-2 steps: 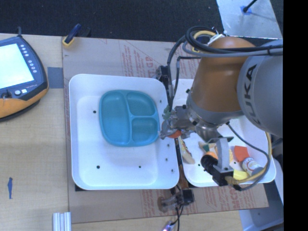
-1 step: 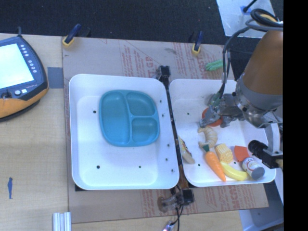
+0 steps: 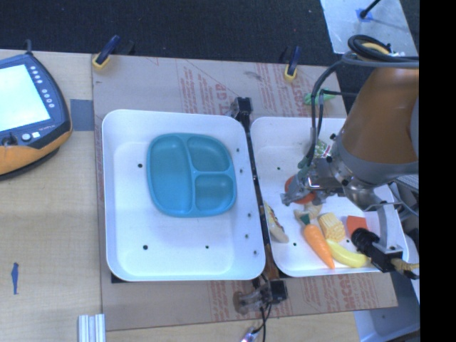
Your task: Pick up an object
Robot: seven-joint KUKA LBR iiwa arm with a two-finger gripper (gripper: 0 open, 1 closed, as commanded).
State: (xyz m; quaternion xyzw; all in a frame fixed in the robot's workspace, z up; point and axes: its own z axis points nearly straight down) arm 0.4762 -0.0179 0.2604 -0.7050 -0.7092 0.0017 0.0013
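Note:
In the right bin point(image 3: 285, 144) lie several toy foods: an orange carrot point(image 3: 318, 244), a yellow corn cob point(image 3: 331, 226), a yellow banana point(image 3: 349, 256), a red-orange piece point(image 3: 356, 224) and a small beige piece point(image 3: 276, 228) at the bin's left edge. My gripper point(image 3: 299, 191) hangs low over the middle of this bin, right above a red-orange object point(image 3: 293, 184) that it partly covers. The arm's grey and orange wrist point(image 3: 377, 120) hides the bin's right part. The left bin point(image 3: 128, 212) holds a blue divided plate point(image 3: 191, 174).
A tablet-like pendant with an orange case point(image 3: 28, 116) lies on the bench at far left. Clamps point(image 3: 105, 52) sit at the cardboard's back edge. A black bracket point(image 3: 243, 108) joins the bins at the back, and cables point(image 3: 260, 298) lie at the front.

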